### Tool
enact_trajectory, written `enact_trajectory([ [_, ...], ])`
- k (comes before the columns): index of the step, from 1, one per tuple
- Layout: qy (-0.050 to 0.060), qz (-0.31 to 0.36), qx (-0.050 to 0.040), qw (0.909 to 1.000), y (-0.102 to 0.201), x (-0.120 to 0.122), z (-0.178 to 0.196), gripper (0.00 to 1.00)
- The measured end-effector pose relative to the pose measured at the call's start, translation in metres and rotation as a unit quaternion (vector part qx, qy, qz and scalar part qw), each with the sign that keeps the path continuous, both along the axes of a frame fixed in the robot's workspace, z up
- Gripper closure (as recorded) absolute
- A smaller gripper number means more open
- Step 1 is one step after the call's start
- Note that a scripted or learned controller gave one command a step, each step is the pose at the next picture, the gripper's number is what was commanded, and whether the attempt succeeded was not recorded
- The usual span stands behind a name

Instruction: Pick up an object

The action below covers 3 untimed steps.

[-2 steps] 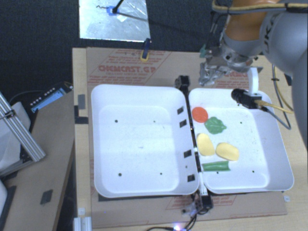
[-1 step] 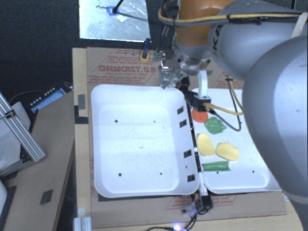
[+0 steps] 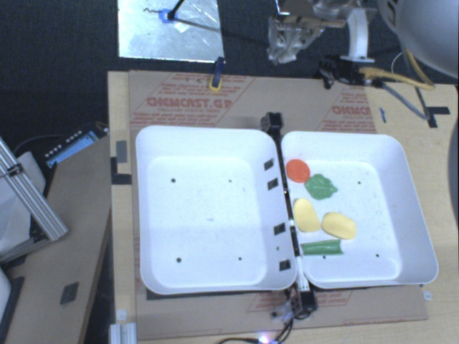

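- Gripper [image 3: 285,45]: raised high at the top of the camera view, beyond the far edge of the bench and well apart from both bins. Nothing sits between its fingers; whether they are spread or closed, I cannot tell.
- Right bin [image 3: 401,185]: holds 5 small objects, all grouped near its left wall.
- Orange-red disc [image 3: 297,170]: the farthest of the 5, lying flat just beside the divider.
- Green leaf-shaped piece [image 3: 320,186]: just beside the disc, on its near right.
- Pale yellow oval piece [image 3: 306,215]: close to the divider, below the leaf.
- Second yellow piece [image 3: 338,225]: just beside the first, on its right.
- Green pod-shaped piece [image 3: 320,247]: lying crosswise, nearest the front wall.
- Left bin [image 3: 154,156]: set against the right bin, the 2 joined by black clips [image 3: 272,184].
- Cardboard sheet [image 3: 186,99]: lies under both bins.
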State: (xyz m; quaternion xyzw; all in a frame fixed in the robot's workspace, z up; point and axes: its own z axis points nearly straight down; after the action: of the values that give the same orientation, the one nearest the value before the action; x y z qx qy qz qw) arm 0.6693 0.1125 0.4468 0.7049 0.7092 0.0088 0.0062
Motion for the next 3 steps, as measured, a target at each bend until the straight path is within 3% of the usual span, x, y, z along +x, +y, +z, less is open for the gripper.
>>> enact_trajectory([
  [1,0.01,0.002,-0.0002,0.9999,0.062,-0.057,-0.013,1.0],
  [2,0.017,0.003,-0.0023,0.9999,0.109,-0.144,-0.102,1.0],
  [3,0.004,0.0,0.002,1.0,0.117,-0.152,0.029,1.0],
])
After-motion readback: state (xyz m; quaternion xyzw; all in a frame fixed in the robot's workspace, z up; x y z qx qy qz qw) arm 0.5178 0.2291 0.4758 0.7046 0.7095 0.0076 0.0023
